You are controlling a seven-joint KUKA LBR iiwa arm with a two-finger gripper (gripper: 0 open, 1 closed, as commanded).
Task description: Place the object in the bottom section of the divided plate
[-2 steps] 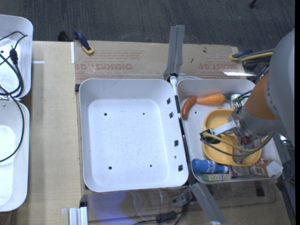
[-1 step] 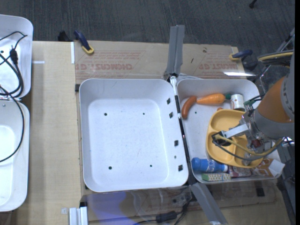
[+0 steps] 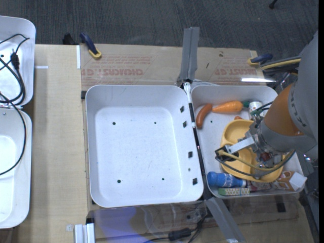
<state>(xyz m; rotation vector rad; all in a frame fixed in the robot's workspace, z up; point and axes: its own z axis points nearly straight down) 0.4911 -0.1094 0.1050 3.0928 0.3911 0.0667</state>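
Note:
A yellow divided plate [image 3: 238, 135] lies in the right bin [image 3: 202, 135], partly hidden under my arm. My gripper [image 3: 260, 161] hangs over the plate's lower right part, with cables looped around it. A toy carrot [image 3: 228, 107] and a red-brown sausage [image 3: 203, 114] lie at the bin's far side, above the plate. Beside the plate's lower left edge, a blue bottle [image 3: 225, 180] lies on its side near the bin's front wall.
The left bin [image 3: 136, 146] is a plain white tray next to the right one. A grey post [image 3: 190, 54] rises between the bins at the back. Blue clamps [image 3: 90, 45] hold the cardboard sheet behind them. A small boxed item [image 3: 292, 178] sits in the right bin's front corner.

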